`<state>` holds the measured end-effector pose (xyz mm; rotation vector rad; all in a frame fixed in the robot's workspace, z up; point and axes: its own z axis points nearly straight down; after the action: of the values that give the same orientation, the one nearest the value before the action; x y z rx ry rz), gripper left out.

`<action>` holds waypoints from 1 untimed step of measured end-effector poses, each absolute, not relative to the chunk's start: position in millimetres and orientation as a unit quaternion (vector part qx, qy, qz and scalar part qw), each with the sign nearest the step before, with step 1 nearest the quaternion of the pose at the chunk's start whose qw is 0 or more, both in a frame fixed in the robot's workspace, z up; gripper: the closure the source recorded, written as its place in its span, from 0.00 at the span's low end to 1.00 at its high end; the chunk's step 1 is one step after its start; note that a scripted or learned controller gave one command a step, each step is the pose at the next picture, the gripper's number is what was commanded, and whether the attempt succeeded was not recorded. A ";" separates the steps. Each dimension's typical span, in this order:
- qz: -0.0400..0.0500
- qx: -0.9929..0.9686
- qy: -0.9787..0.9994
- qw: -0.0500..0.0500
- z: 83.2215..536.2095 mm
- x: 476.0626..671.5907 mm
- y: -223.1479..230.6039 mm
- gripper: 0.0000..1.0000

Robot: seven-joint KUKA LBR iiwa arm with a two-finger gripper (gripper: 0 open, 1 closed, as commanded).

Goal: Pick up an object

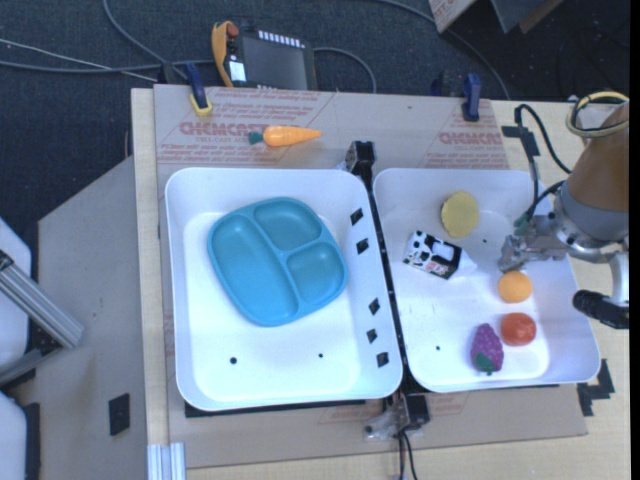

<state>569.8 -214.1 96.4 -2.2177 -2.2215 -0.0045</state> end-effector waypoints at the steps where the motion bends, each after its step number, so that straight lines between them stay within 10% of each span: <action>1: -0.001 -0.707 -0.707 -0.002 142.6 567.2 -208.5 1.00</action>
<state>567.2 -208.5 142.6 -2.2233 -2.2257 -0.0038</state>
